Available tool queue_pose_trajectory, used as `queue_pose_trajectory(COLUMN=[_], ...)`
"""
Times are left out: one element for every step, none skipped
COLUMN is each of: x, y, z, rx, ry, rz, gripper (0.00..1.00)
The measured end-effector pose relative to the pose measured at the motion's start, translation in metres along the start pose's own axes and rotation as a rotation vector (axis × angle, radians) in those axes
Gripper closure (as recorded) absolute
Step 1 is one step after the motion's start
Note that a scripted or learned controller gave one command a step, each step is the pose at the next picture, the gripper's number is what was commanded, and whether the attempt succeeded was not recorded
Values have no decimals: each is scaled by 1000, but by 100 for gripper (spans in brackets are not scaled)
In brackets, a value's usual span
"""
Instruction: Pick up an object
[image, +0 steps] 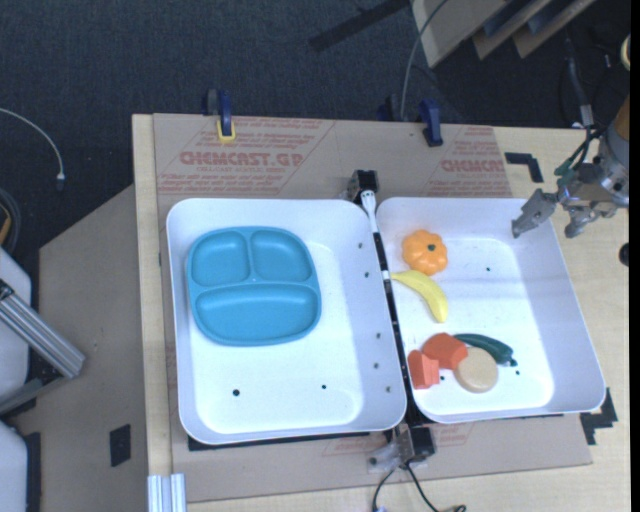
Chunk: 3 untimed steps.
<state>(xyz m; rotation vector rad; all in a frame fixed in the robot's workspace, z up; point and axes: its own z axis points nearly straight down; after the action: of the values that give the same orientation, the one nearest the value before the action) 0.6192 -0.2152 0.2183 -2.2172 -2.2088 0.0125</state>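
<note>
**Gripper open over far right corner of right bin, nothing in it**

We see the gripper (555, 215) at the far right edge of the right bin (560, 300), up by the back corner. Its two fingers (530, 213) are spread apart w/ nothing between them. The grey wrist comes in from the right side of the view, partly cut by the frame.

Objs in the right bin, all well apart from the gripper:
- orange pumpkin (425, 251) near the back-left of the bin, close to the divider side.
- yellow banana (424, 293) just in front of the pumpkin, lying at a slant.
- red-orange piece (436, 359) toward the front, touching or nearly touching the round beige piece (478, 373) beside it.
- dark green piece (487, 346) lying just behind the beige one; we can't tell if they touch.

In the left bin (340, 390) we see a blue divided plate (255, 285), three compartments, sitting in the back-left part. Rest of that bin floor shows a few small dark dots.

Both bins sit side by side on a brown board (150, 300), w/ blue clamps (224, 115) on its back edge.
</note>
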Motion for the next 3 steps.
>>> queue_pose_trajectory(x=[1,-5,-5], y=[3,-5,-4], z=[-9,45,109], rx=[-15,-8,-7], ry=[-3,-1,0], rz=[-4,-3,-4], gripper=[0,0,0])
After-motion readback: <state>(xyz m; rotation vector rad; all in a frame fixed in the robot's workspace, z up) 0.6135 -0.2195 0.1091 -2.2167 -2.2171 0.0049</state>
